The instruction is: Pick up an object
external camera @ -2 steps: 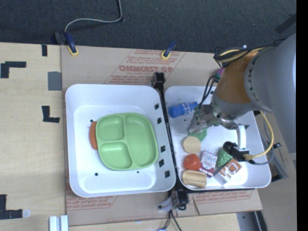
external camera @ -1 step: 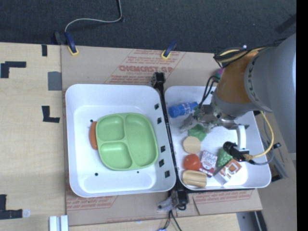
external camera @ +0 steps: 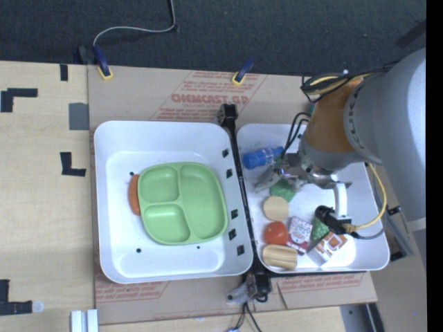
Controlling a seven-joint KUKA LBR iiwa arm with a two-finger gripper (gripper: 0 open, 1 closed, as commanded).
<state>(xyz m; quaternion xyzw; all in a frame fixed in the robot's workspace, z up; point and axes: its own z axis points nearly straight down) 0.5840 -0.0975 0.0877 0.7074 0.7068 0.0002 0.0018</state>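
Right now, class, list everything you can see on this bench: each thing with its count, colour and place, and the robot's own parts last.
Bins: 2, white, side by side on the bench.
Divided plate: 1, green, left bin.
Orange item: 1, orange, tucked under the plate's left edge.
Bottle: 1, blue, right bin, top left.
Green item: 1, green, below the gripper.
Round item: 1, tan, right bin, middle.
Ball: 1, red-orange, below the tan one.
Bread roll: 1, tan, right bin's front.
Small packets: about 2, red and white, right of the ball.
Clamps: 2, yellow, bench's far edge.
Arm: 1, grey with orange band, above the right bin.
Gripper: 1, near the bottle.
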